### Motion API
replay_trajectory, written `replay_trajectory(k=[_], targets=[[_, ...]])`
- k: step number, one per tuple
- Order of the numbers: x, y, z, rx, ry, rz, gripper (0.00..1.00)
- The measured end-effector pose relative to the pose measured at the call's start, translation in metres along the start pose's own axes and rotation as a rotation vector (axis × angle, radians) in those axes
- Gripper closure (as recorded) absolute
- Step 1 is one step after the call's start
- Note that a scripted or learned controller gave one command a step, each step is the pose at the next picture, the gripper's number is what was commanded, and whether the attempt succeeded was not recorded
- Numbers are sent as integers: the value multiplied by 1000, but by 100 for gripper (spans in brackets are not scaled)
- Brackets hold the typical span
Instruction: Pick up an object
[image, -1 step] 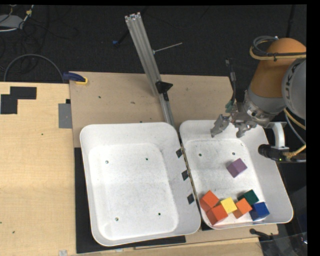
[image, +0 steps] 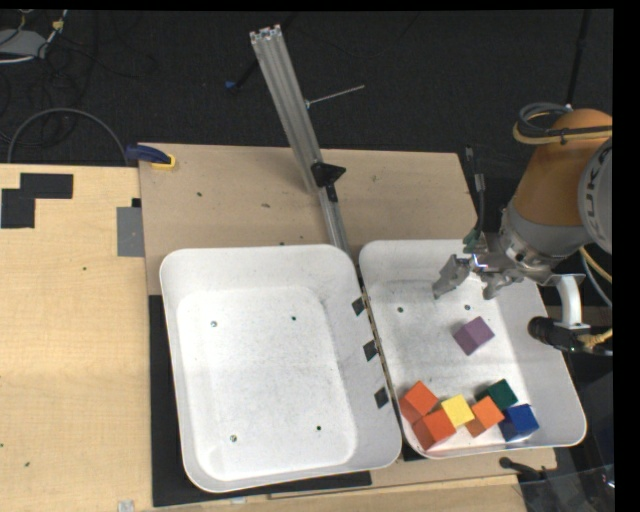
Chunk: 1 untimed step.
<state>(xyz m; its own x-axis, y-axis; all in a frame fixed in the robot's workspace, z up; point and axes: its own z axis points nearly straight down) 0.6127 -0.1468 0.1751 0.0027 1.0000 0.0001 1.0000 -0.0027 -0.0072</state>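
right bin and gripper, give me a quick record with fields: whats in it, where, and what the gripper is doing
right bin: holds all the blocks
purple block: alone near the bin's middle, apart from the rest
front cluster: two orange-red blocks, yellow block, orange block, green block, blue block, packed close at the near edge
gripper: open, above the bin's far part, past the purple block, nothing between its fingers
left bin: no blocks seen
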Motion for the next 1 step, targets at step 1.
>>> replay_trajectory(k=[1], targets=[[0, 2, -1, -5, 0, 1, 0]])
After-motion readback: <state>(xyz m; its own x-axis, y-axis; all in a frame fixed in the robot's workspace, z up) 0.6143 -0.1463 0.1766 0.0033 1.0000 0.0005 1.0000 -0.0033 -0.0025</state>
